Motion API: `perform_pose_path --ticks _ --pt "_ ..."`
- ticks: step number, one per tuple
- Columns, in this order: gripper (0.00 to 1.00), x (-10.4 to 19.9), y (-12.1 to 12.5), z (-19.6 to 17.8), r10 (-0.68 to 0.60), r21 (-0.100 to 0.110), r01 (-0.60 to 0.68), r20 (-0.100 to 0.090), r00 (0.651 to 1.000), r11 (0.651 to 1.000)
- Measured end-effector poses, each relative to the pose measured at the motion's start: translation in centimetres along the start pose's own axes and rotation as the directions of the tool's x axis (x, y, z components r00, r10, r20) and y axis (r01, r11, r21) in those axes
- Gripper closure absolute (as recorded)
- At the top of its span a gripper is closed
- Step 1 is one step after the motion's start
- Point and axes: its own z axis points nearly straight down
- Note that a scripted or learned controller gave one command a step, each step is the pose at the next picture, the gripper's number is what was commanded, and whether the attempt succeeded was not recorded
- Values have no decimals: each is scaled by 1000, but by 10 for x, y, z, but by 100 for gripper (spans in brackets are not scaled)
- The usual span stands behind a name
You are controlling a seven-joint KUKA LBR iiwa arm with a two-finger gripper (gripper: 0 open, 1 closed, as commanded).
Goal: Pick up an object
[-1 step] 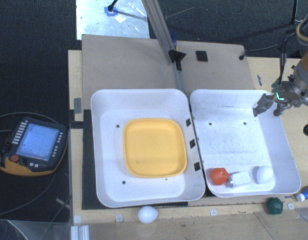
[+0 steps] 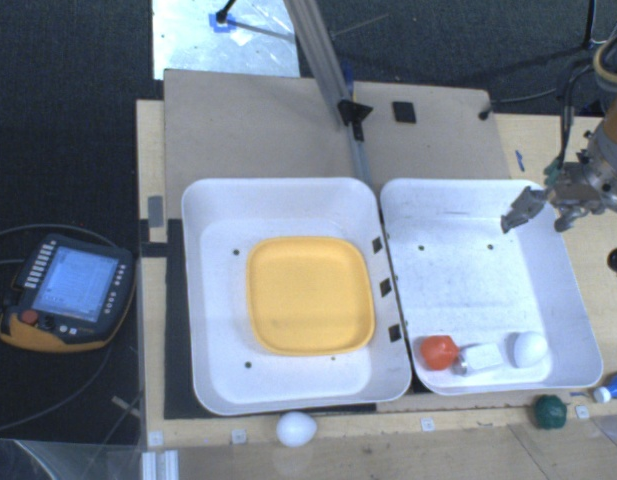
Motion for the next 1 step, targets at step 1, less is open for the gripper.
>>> perform_pose_path --ticks 1 --pt "0 0 -3 62 0 5 0 -1 1000 1000"
